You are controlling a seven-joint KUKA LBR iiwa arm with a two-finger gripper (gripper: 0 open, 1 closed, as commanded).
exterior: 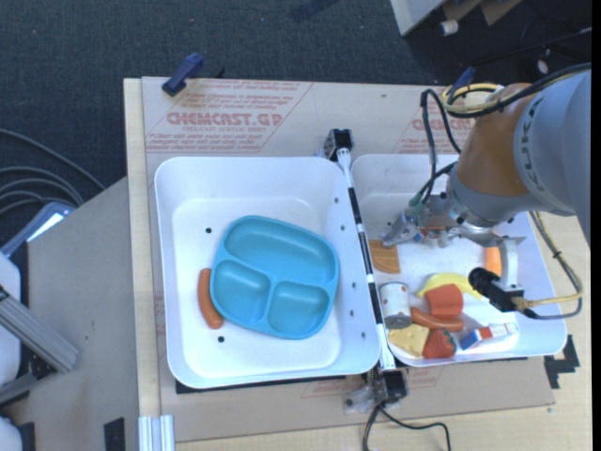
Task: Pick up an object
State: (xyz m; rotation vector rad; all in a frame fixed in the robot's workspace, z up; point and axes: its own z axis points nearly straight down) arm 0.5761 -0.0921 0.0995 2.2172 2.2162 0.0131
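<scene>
The gripper (pixel 413 230) sat low inside the right bin (pixel 394 178), near that bin's left wall, under the grey arm (pixel 554 148) with its orange band — whether it was open or closed, I could not tell, and nothing could be seen held in it.

Just below the gripper and to its left lay a flat orange-tan slab (pixel 383 256), a slice-like piece touching or almost touching the divider wall. Further toward the near edge of the same bin was the main clutter of objects: a small white cylinder with a brown band (pixel 394 300), a yellow curved piece (pixel 443 281), a red block (pixel 444 301) resting against it, a reddish sausage-shaped piece (pixel 434 319), a pale yellow wedge (pixel 404 336) and a red lump (pixel 437 345) at the near rim. To the gripper's right lay a small orange stick (pixel 493 260), and a white tube with a red and blue label (pixel 488 334) beyond the heap.

Well apart to the gripper's left, across the divider, the left bin (pixel 178 252) held a blue three-compartment plate (pixel 274 276) — a red-orange sausage (pixel 210 298) lay just beside its far-left edge.
</scene>
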